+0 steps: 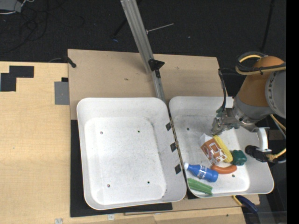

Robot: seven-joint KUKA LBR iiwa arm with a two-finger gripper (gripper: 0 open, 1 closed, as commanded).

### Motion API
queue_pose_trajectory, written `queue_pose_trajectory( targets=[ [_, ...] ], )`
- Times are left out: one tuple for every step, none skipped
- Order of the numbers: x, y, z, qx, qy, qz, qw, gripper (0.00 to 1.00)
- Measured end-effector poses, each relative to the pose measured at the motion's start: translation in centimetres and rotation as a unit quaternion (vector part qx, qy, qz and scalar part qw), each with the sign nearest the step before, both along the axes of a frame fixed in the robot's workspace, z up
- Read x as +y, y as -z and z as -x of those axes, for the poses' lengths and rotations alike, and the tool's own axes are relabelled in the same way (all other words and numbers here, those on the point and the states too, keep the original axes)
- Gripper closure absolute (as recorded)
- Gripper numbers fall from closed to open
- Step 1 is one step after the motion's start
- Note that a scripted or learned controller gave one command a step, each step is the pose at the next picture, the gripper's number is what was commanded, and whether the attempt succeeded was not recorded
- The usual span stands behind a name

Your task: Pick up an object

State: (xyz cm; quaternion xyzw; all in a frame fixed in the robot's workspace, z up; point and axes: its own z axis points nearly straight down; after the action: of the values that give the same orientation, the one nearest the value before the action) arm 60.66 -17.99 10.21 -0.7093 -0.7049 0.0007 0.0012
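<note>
Table (117,73) of pale board carries two shallow white bins side by side. The left bin (122,153) is the larger in view; its floor shows a few small dark dots. The right bin (196,113) holds a small heap of things toward its near right corner. The grey arm (275,94), with its orange band (254,90), reaches in from the right and hangs over the right bin's far half. A slanted metal rail (140,36) rises from behind the seam between the bins.

The tool (219,125) sits low over the right bin, just beyond the heap and close above the orange-and-white packet (212,149); I cannot tell how it is set or whether it grips anything. A yellow piece (223,146) lies against the packet's right side. A dark green object (238,157) lies beside it, an orange curved piece (224,169) below. A blue-and-white bottle (202,172) lies nearer the front, and a green stick-shaped item (200,186) at the front rim.
</note>
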Motion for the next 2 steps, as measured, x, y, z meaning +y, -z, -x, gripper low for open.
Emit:
queue_pose_trajectory(
  targets=[
    [0.4, -4.4, 0.3, -0.002, -0.001, 0.0005, 1.0000, 1.00],
    [0.4, -10.3, 1.1, -0.003, -0.002, 0.0009, 1.0000, 1.00]
  ],
)
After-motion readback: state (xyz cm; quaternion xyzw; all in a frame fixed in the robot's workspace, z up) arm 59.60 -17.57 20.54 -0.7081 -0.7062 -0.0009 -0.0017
